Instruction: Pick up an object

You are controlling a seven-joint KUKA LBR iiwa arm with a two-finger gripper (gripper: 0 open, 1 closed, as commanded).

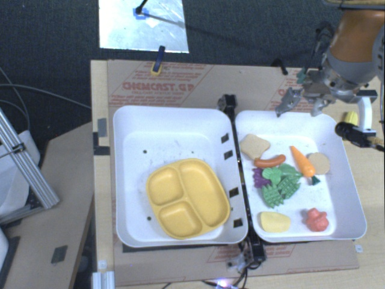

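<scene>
My gripper [302, 103] hangs above the far rim of the right bin [349, 179], open, with nothing between its fingers. Below it in that bin lie toy foods: a slice of bread [254, 146], a sausage [269, 161], a carrot [302, 162], a tan round biscuit [319, 162], purple grapes [260, 177], green leafy pieces [281, 184], a yellow lump [275, 222] and a red strawberry [316, 220]. The bread is the closest to the gripper, ahead of it and to the left.
The left bin [129, 137] holds a yellow three-part plate [187, 197]. A black hinge strip [234, 161] runs between the bins. A blue and yellow tool [159, 61] lies on the cardboard behind the bins. A metal frame [21, 161] stands at the left.
</scene>
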